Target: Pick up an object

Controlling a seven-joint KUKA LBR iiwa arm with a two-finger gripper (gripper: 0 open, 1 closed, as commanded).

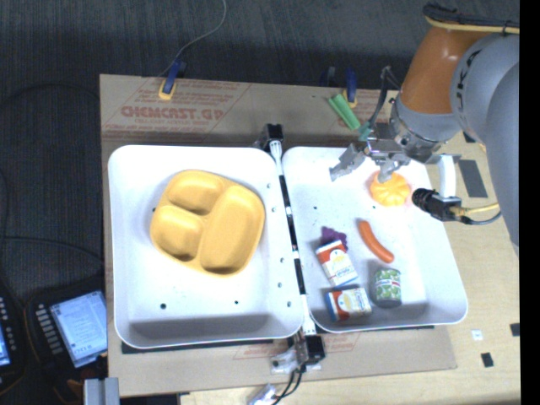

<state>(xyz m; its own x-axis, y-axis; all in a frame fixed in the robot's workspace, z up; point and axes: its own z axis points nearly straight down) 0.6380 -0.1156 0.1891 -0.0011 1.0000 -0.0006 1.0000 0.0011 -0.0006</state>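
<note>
Over the right bin's (297,226) far end I see my gripper (364,164) with fingers spread, gripping nothing. Just beside it lies the orange fruit (389,191), unlifted, so I judge the whole pick remains.

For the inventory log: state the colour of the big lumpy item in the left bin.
Yellow, a mustard shade all over the lumpy item, seen in the camera view.

You see the KUKA arm (494,74): smooth, rounded grey casing with a broad orange band (434,66) above the wrist. Below the band you find a grey collar, then the metallic two-finger gripper (369,165). Note the black cylindrical fitting (432,202) trailing a thin yellowish cable (481,218).
</note>
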